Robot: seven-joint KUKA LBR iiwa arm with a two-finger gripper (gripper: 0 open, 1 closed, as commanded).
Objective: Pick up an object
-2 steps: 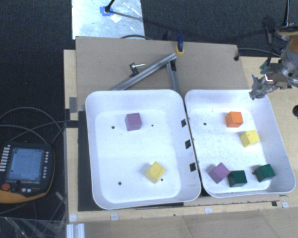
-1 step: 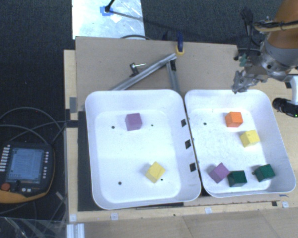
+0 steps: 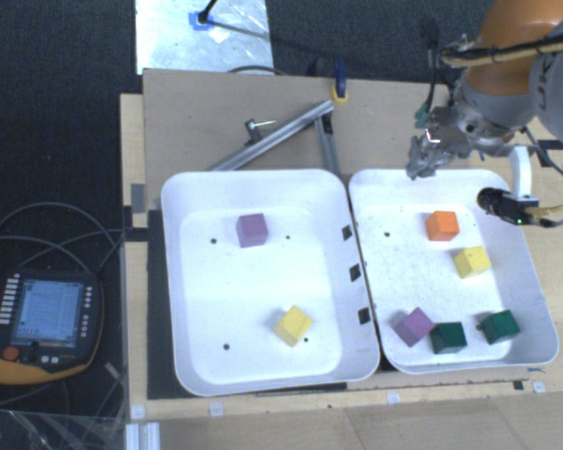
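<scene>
Camera view is showing my gripper hanging over the far rim of the right bin, near that bin's far left corner, and I cannot tell its state from this angle. Nothing is showing in its grasp. Closest to it, an orange cube is lying in the far part of the right bin, and a yellow cube is sitting just beyond that, toward the near side. Along the near wall a purple cube and a dark green cube are lying close together, with a second green cube near them to the right. Over in the left bin, another purple cube and another yellow cube are lying well apart.
</scene>
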